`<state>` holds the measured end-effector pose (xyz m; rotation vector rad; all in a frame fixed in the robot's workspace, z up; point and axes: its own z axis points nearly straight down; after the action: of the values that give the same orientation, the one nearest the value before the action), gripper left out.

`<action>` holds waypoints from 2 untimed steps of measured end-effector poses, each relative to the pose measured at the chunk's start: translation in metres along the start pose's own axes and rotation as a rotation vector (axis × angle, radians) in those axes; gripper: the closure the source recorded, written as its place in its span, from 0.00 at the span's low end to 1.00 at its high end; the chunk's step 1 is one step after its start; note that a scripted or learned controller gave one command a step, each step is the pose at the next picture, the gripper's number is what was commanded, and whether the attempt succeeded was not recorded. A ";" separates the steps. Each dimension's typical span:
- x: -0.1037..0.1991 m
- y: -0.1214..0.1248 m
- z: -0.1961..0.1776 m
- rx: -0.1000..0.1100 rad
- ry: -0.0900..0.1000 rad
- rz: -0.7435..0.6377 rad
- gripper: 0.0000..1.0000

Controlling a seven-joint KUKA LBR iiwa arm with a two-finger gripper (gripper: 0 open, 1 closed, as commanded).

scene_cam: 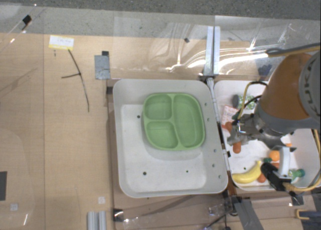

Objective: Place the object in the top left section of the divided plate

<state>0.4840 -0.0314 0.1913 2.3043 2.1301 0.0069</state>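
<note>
Tool: hanging low over the left part of the right bin, at the end of the arm; from this angle I cannot tell whether it is open, closed or gripping anything.
Arm: reaching in from the right and covering much of the right bin.
Right bin: sitting on the counter just beside the left bin and holding all the loose items.
Red-orange piece: lying just below the tool in this view, well apart from the plate; it is small and blurred, and it is perhaps the task's thing.
Banana: lying near the front wall of the right bin.
Packet: red and white, lying by the right bin's left wall, above the tool.
Orange piece: lying near the banana's tip, close under the wrist.
Divided plate: green, sitting flat in the back half of the left bin.
Top left section: facing the back-left corner of that bin.
Left bin: carrying the plate.
Counter: carrying both bins.
</note>
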 end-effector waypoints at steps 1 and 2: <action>0.122 0.034 -0.059 0.001 0.001 0.061 1.00; 0.178 0.029 -0.076 0.002 0.000 -0.087 1.00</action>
<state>0.5261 0.1433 0.2672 2.2102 2.2300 0.0048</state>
